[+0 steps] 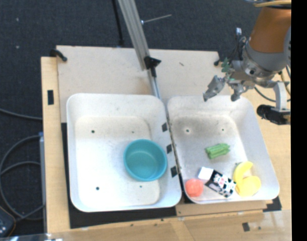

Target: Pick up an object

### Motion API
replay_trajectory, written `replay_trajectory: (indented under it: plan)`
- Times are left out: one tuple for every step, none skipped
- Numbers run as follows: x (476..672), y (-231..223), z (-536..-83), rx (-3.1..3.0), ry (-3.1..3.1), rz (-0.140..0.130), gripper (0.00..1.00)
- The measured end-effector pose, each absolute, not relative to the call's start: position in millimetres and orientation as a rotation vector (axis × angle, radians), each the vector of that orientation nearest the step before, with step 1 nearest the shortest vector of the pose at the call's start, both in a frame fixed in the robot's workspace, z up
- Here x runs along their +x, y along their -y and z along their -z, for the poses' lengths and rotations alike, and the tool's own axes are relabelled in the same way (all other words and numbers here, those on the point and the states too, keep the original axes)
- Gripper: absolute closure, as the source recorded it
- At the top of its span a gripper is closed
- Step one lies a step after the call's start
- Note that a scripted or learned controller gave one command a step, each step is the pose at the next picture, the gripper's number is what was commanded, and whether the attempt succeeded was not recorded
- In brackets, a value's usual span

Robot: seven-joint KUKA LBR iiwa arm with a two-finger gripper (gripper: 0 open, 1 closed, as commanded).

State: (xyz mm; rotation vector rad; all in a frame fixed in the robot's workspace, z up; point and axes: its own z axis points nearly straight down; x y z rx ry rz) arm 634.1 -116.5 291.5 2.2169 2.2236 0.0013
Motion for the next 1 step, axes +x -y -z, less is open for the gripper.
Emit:
replay_trajectory:
  plan:
    - [634.1,116.5,-291.5,2.217,-2.224,-0.001,0.0]
